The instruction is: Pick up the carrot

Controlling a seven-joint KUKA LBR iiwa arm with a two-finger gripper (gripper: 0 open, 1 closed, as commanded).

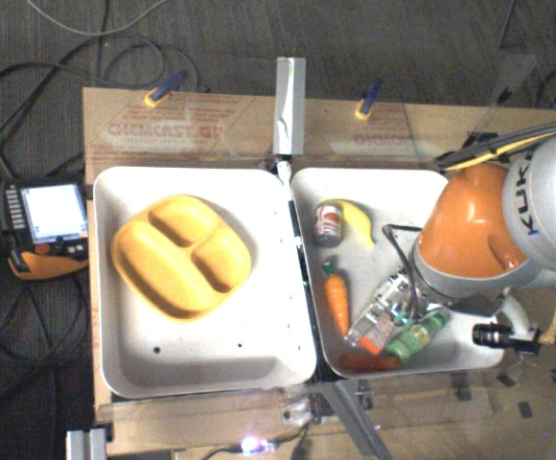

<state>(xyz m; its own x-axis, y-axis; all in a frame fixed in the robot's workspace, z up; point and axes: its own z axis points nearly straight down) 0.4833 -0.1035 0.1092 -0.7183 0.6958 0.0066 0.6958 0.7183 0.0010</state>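
Note:
The carrot (336,301), orange with a small green top, lies lengthwise in the right bin (393,182) close to its left wall. My gripper (378,316) is low in the same bin, just to the right of the carrot's lower end and pointing toward the front left. The carrot lies beside the gripper, not inside it. The orange wrist band (465,230) hides the bin's right part.
A small red and white can (328,223) and a banana (359,221) lie at the back of the right bin. A green bottle (419,336) and a red item (369,361) lie at its front. The left bin (125,362) holds a yellow divided plate (182,254).

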